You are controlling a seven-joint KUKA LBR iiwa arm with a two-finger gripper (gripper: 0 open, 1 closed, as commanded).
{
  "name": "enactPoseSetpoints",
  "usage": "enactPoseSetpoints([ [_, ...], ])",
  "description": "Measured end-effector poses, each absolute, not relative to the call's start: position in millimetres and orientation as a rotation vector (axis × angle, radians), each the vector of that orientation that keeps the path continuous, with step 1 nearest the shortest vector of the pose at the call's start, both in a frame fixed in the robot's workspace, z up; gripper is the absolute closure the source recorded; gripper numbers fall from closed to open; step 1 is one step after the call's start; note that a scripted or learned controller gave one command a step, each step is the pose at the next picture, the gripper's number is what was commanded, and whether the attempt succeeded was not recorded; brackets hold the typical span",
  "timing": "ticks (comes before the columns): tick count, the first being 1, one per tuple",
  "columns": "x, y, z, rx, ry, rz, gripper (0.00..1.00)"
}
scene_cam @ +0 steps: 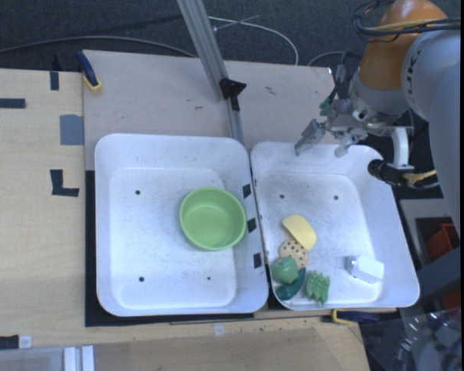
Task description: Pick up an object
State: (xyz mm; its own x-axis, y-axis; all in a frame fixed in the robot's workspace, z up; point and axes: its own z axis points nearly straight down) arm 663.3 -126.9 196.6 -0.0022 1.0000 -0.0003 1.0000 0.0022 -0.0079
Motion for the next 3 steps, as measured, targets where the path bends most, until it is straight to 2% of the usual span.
enactPoseSetpoints([
  [2, 663.1, -131.6, 86.0, -2.218, -2.224, 0.005, 0.0],
  [3, 663.7, -130.7, 98.4, -2.217, -2.225, 0.003, 1.0],
])
